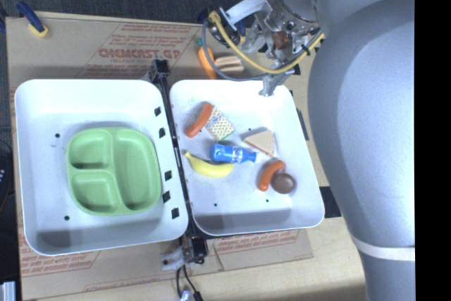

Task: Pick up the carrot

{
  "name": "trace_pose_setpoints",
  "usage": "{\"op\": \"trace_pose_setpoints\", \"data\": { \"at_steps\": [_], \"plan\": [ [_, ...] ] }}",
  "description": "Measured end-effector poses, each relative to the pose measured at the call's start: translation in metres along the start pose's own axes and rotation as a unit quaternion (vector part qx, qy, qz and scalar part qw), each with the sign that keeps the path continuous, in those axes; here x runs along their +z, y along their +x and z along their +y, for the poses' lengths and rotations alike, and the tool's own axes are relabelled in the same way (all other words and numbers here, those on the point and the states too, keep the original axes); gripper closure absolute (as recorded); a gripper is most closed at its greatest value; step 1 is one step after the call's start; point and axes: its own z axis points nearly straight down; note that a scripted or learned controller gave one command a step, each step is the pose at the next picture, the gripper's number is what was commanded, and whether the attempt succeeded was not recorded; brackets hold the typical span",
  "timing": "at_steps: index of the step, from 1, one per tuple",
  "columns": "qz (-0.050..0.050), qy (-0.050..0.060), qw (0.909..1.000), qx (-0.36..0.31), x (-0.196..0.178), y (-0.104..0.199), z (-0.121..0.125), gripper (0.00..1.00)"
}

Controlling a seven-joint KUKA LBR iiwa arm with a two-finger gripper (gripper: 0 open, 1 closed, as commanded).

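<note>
The carrot [199, 119], a short orange tapered piece, lies slanted in the far left part of the right bin [308, 202], beside a checkered packet [220, 126]. My gripper [268, 85] hangs over the far rim of the right bin, to the right of the carrot and well apart from it. Cables and the wrist hide most of the gripper. Nothing shows in its grasp.
The right bin also holds a blue bottle [232, 154], a banana [208, 166], a sandwich wedge [261, 142], an orange sausage-like piece [268, 175] and a brown ball [284, 183]. A green sectioned plate [113, 169] sits in the left bin [28, 151]. Orange and beige items [218, 64] lie behind the bins.
</note>
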Motion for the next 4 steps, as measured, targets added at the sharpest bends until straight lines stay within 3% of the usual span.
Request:
{"op": "trace_pose_setpoints", "data": {
  "at_steps": [1, 2, 3, 4],
  "plan": [
    [0.001, 0.000, 0.9999, 0.017, -0.073, 0.014, -0.024, 0.00],
    [-0.002, 0.001, 0.9999, 0.017, 0.069, 0.016, -0.051, 0.00],
    [0.000, 0.002, 0.9998, -0.022, 0.022, -0.036, -0.012, 0.00],
    [-0.001, 0.002, 0.9993, -0.037, 0.125, -0.060, 0.073, 0.00]
  ]
}}
